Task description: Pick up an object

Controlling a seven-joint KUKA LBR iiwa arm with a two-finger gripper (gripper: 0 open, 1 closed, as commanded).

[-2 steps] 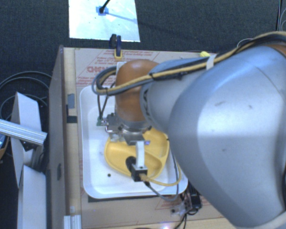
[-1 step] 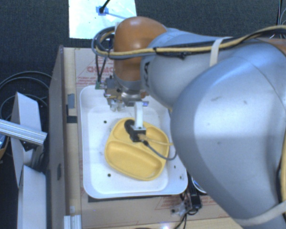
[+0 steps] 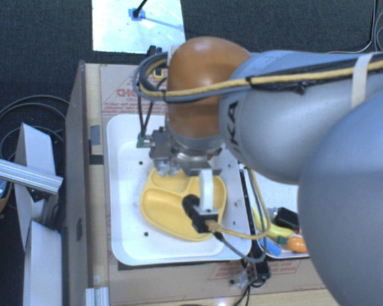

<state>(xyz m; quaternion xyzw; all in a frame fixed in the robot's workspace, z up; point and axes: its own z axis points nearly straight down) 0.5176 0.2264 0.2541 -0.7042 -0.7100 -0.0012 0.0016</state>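
A yellow shallow dish-like object [image 3: 169, 210] lies in the left white bin [image 3: 124, 190], toward its front right. My gripper [image 3: 179, 171] is low over the dish's back edge, its body hiding the fingers. The big grey arm with its orange band covers most of the right half of the view. In the right bin [image 3: 282, 254] I see a black thing [image 3: 286, 218], a yellow thing [image 3: 279, 232] and an orange thing [image 3: 297, 243] near the front, partly hidden by the arm.
Both bins rest on a cardboard sheet [image 3: 124, 85] on the bench. A pale sheet [image 3: 137, 16] lies on the dark floor behind. Metal rails and white boxes [image 3: 32, 183] stand left of the bench, with loose cables on the floor.
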